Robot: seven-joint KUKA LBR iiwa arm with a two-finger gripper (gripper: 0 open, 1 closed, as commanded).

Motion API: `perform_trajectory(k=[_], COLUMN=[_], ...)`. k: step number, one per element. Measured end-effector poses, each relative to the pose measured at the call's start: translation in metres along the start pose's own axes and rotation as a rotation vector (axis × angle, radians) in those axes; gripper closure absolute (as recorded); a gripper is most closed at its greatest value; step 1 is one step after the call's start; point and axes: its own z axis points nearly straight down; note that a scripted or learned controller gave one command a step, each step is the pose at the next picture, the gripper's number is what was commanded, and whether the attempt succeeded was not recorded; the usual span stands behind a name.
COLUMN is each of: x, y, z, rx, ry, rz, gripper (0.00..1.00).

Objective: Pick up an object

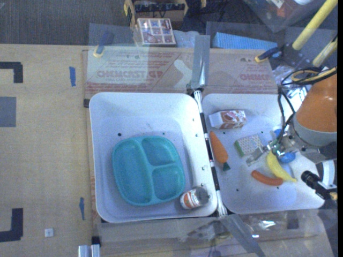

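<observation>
In the right bin, my gripper hangs low over the right side, right above the upper end of a yellow banana. A small blue object lies just beside the banana and partly under the wrist. An orange sausage-shaped piece lies below the banana. A grey-green textured block sits just left of the gripper. A carrot lies along the bin's left wall. A small white and brown carton is at the back.
The left bin holds a teal divided plate and a small tipped jar in its near right corner. The arm with its orange band and cables covers the right bin's right edge. Cardboard and boxes lie behind the bins.
</observation>
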Motion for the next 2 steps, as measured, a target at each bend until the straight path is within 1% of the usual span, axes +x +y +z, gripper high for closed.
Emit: perform_trajectory(k=[1, 2], x=[-0.004, 0.02], y=[-0.002, 0.02], z=[-0.009, -0.098], rx=[0.0, 0.006], ry=[-0.007, -0.012], rz=[0.005, -0.156], gripper=[1.0, 1.0])
